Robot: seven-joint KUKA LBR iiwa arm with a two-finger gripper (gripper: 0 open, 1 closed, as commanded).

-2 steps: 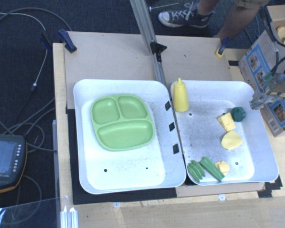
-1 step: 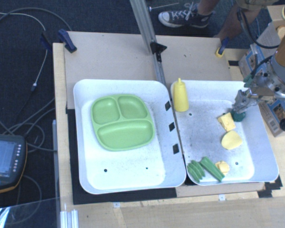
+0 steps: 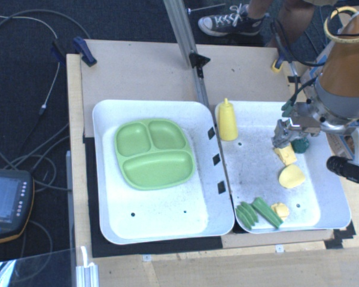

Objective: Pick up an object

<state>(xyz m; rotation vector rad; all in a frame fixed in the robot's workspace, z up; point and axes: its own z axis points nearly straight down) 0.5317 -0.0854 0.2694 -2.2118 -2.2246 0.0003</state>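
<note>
My gripper hangs low over the right bin, near its far right side. Just under it and to the right lies a dark green object, partly covered by the wrist. A yellow wedge sits right below the gripper. Closer to the front lies a rounded yellow piece. A yellow squeeze bottle lies at the bin's far left corner. Green pods and a small yellow bit rest at the front edge.
The left bin holds a green divided plate. A metal pole rises from the bench behind the bins. The arm's orange band stands at the right. A tablet lies off the bench to the left.
</note>
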